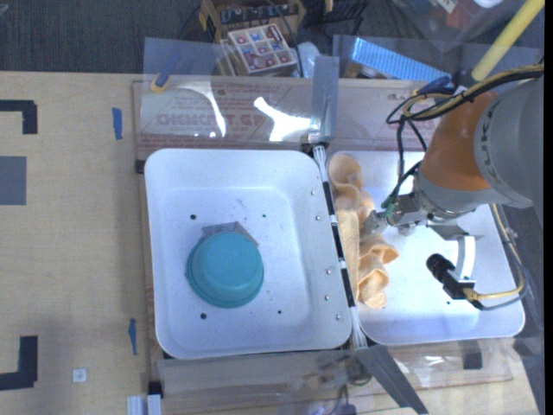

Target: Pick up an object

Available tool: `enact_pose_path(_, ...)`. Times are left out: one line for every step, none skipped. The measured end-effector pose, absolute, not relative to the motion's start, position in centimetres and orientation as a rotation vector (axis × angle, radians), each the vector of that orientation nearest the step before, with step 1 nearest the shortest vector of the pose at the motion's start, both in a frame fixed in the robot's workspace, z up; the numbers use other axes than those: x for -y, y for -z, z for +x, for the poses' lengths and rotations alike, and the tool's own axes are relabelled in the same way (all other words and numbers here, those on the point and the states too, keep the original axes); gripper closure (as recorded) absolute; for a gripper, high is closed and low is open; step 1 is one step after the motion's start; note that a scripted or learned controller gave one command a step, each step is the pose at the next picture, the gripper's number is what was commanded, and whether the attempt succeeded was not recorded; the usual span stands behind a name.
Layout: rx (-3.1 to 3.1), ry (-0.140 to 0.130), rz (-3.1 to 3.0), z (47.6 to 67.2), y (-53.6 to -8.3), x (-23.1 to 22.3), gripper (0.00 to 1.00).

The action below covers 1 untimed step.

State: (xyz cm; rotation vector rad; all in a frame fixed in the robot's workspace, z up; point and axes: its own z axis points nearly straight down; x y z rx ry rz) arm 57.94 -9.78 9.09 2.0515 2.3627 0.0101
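Down low in the right bin (492, 322), with the gripper (378, 220) at the tip of the grey, orange-banded arm (484, 158) that reaches in from the right. Whether spread, pressed together or pinching anything: cannot tell, since the tip is small and blurs into what lies under it.

Right at the pincer's tip, and touching or all but touching it: a pale orange cloth (361, 262). Crumpled in a long strip along the wall on the pincer's far side from the arm, running from just above the pincer to well below it. Not seen lifted; lying on the bin floor.

Behind the pincer, toward the arm and a little lower: a black fitting (443, 272) beside a white bracket, hanging over bare bin floor.

Well apart from the pincer, past the dividing wall, in the left bin (298, 322): a teal bowl (225, 269), mouth down, and a flat grey piece (226, 229) peeking out from under its upper edge, touching it.

Counted: one cloth, one bowl, one grey piece, two bins, one arm with one pincer.
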Motion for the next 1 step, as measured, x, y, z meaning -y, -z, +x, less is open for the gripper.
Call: enact_pose_path(-2.476, -0.012, 1.918, 51.51, -9.05, 10.13, 0.0)
